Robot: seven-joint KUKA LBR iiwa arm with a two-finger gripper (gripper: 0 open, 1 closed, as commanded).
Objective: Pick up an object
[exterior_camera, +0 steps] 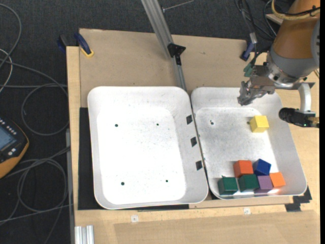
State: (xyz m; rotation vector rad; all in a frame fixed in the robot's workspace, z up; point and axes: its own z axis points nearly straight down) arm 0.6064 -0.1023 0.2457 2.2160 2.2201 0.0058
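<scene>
A yellow cube [259,123] lies alone in the right bin [223,136], toward its far right. Along that bin's near edge sits a cluster of cubes: an orange one [243,167], a blue one [262,166], another orange one [277,179], a purple one [264,182] and two dark green ones [228,185]. My gripper [247,96] hangs over the far rim of the right bin, up and to the left of the yellow cube and apart from it. Nothing shows between its fingertips.
The left bin [101,136] lies beside the right one, with black clips [193,141] on the shared rim. A slanted metal pole [161,29] rises behind the bins. Blue clamps [84,43] grip the bench's far edge. Cables lie on the floor at left.
</scene>
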